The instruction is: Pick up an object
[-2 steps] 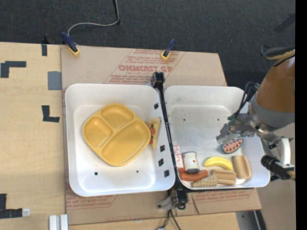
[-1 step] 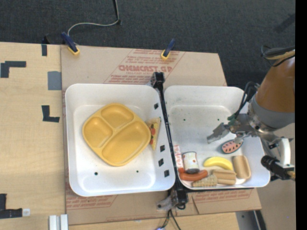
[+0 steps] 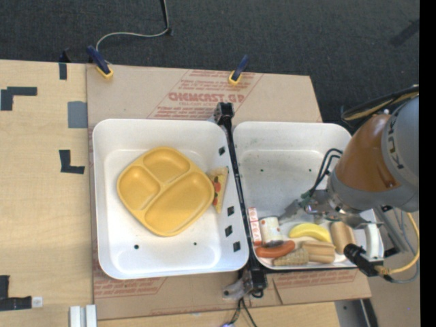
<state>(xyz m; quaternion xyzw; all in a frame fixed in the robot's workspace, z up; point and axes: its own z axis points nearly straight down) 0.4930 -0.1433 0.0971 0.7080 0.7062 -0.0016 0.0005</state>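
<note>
Arm [image 3: 378, 159] reaching in from the right over the right bin [image 3: 286, 138], wrist low above the pile at its near edge: banana [image 3: 310, 232], hot dog [image 3: 276, 251], bread roll [image 3: 320, 253], small can [image 3: 270, 228]. Jaws hidden under the wrist; spread or pressed together, cannot tell. Likely lining up on the banana. Yellow divided plate [image 3: 165, 191] resting untouched in left bin [image 3: 109, 251].

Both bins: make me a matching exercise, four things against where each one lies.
Things:
1. yellow divided plate
2. banana
3. hot dog
4. pizza slice

Places:
A. right bin, along the near wall
B. left bin, by the divider
C. left bin, middle
D. right bin, near corner below the tool

Pairs: 1-C, 2-D, 3-A, 4-B
</note>
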